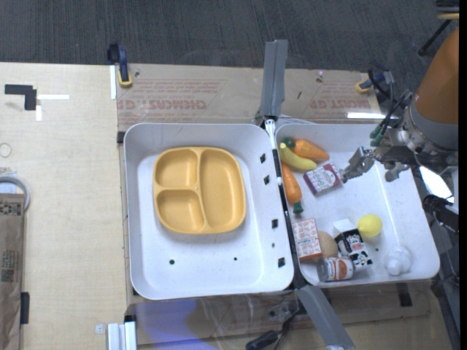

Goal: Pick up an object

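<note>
Hand (357,165) over right bin (408,217), just beside maroon packet (323,179); fingers slightly apart, holding nothing. Yellow divided plate (199,189) in left bin (146,268). Lemon (370,226), carrot (292,186), banana (298,158) also in right bin.

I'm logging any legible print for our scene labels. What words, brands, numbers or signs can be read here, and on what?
"CHEMCZ"-like red lettering, upside down and printed twice: on the cardboard sheet behind the bins; only partly legible.
Maroon packet: print too small to read.
Small carton: print blurred.
Black-and-white carton: pattern visible, no readable words.
Jar: label blurred.
</note>
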`<action>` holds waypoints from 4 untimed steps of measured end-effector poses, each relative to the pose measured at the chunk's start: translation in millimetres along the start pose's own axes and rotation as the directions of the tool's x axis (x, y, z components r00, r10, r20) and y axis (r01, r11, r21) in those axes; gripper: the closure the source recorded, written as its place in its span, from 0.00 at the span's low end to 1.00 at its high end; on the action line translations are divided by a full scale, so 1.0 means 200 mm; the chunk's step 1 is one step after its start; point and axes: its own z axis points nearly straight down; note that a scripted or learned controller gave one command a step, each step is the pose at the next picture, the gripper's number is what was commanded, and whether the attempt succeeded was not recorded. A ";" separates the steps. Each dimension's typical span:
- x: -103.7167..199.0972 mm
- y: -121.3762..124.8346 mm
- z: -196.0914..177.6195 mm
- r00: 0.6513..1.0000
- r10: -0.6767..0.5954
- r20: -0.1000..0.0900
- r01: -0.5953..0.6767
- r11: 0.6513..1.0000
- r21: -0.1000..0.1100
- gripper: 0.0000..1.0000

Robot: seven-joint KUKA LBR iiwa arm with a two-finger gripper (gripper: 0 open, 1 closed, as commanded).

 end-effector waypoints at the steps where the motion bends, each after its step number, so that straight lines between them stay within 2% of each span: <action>1: -0.16 -0.24 0.60 0.995 0.096 -0.001 -0.096 0.995 0.000 0.00; 2: -0.09 -0.22 0.89 1.000 0.023 0.006 -0.022 1.000 -0.015 0.00; 3: -0.08 -0.22 0.85 1.000 0.025 0.002 -0.025 1.000 -0.013 1.00; 4: -0.08 -0.22 0.85 1.000 0.024 0.002 -0.024 1.000 -0.013 0.00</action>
